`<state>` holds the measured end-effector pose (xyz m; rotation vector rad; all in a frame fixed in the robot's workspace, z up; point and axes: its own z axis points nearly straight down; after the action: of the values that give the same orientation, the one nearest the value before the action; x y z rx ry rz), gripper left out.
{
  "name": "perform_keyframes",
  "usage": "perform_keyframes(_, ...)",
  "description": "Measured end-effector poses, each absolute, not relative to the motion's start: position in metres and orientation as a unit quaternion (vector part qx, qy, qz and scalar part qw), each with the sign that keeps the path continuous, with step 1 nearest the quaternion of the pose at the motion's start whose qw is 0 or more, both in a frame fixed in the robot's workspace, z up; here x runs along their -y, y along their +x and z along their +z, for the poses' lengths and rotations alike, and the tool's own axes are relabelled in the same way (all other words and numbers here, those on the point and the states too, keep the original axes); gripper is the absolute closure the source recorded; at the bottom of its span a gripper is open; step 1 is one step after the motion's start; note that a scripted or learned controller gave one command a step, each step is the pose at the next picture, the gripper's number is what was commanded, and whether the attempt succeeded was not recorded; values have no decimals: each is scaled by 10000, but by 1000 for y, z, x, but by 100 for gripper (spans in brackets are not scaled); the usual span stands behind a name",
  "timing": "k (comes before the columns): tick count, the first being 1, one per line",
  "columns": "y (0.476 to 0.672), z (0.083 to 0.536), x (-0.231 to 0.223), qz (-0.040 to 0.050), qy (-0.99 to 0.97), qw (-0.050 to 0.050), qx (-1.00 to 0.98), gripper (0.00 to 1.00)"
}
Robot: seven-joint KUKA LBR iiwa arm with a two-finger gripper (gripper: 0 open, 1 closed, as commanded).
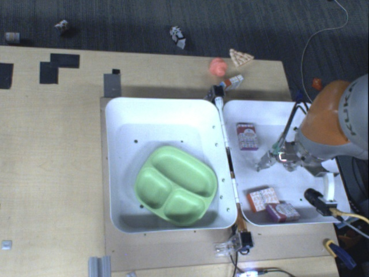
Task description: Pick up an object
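Nearest the lens, two small boxes sit touching in the right bin [288, 111]: a red-and-white box [263, 199] and a purple box [282, 212]. A third, the red carton [247, 136], lies apart, farther back. All look light, stiff cardboard; judged best pinched across the short sides. End effector [272, 158] hovers between them, holding nothing; its opening cannot be told. Green divided tray [176, 184] fills the left bin [124, 120]. Wrist body hides the right bin's far side.
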<state>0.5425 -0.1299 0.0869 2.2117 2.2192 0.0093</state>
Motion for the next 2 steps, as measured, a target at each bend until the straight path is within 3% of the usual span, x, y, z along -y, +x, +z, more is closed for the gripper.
perform_keyframes(1,490,88,85,38,7063,55,-7078,0)
perform_keyframes(2,492,99,85,58,7058,79,-7084,100)
